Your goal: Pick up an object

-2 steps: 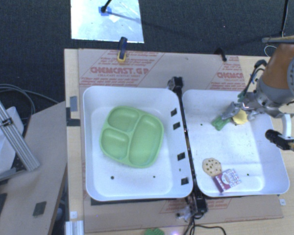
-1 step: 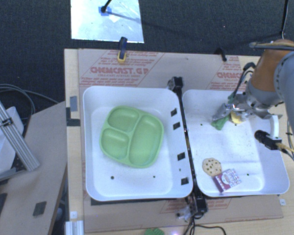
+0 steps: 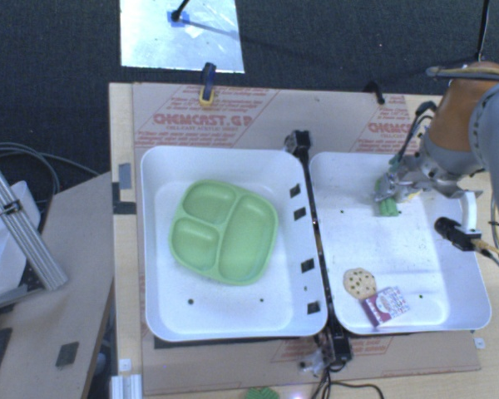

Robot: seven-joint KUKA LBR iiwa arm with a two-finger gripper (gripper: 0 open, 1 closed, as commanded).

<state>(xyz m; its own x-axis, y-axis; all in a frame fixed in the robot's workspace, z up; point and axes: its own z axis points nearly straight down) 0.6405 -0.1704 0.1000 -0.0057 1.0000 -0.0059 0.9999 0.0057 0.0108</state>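
My gripper [image 3: 391, 191] hangs low over the back of the right bin [image 3: 399, 264], reaching in from the right. A small green object [image 3: 388, 207] lies right under its tip, partly hidden by it. Whether the gripper touches or holds it is unclear. Near the front of the same bin lie a round cookie [image 3: 359, 283] and a small maroon packet [image 3: 387, 304], both well apart from the gripper. A green divided plate [image 3: 224, 232] rests in the left bin [image 3: 175, 306].
The two bins sit side by side on a cardboard-covered bench, joined by a black-clipped divider [image 3: 309, 231]. A yellow clamp [image 3: 207, 86] stands at the bench's back edge. The middle of the right bin's floor is bare.
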